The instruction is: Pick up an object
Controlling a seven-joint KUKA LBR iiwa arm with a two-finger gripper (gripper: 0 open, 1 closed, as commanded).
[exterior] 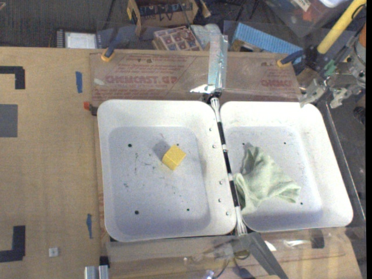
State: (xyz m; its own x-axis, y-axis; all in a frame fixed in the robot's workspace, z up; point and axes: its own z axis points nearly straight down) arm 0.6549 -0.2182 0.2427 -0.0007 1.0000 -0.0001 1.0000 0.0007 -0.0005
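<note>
Although the bench [46,156] looks busy, the count is short: two white bins, one yellow block, one green cloth, one arm and one gripper. Taking the right bin [336,156] as the landmark, the left bin [103,156] sits against its left side, the two rims touching along a seam. The yellow block [174,157] lies in that neighbouring bin, on the flat floor a little above its middle, resting alone and turned at a slant to the walls. The green cloth [264,179] lies crumpled inside the right bin, in its near left part, bunched up against the wall by the seam. Two short strips of blue tape are stuck on the bench well to the left of the right bin, beyond the other bin.

The clutter behind the right bin's far edge is dark and tangled, and the picture's edge cuts it off. A printed cardboard sheet [151,77] lies flat just behind both bins, its lettering too faint to read.

The arm [343,17] comes in above the right bin's far right corner, slanting down and to the left, its orange band partly cut off. The gripper [323,93] hangs just outside that corner, over the rim's edge, small and blurred against the clutter. Whether it is wide or narrow I cannot tell. It is well apart from the block.
</note>
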